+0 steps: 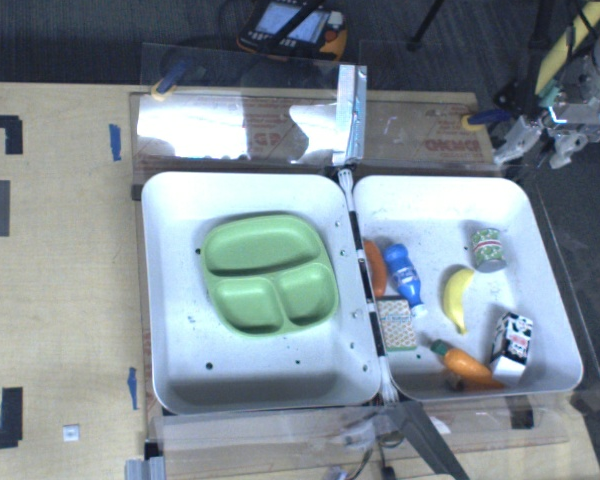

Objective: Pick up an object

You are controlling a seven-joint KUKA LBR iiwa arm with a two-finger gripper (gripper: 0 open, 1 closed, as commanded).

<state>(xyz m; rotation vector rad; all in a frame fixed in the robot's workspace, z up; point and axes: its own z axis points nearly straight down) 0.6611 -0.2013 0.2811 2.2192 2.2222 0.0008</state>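
You're at the start, pincer (555, 118) parked beyond the right bin (545, 230), its state impossible to tell; next, descend over the banana (458, 297).

In the right bin (540, 228), open floor lies from 10 to 12 o'clock. The can (487, 248), banana (458, 298), blue bottle (404, 276), carton (514, 344) and carrot (465, 365) crowd the rest. The green tray (269, 271) fills the middle of the left bin (170, 268).

The wooden bench (60, 298) bears 2 white bins, left (170, 338) and right (550, 268), side by side.
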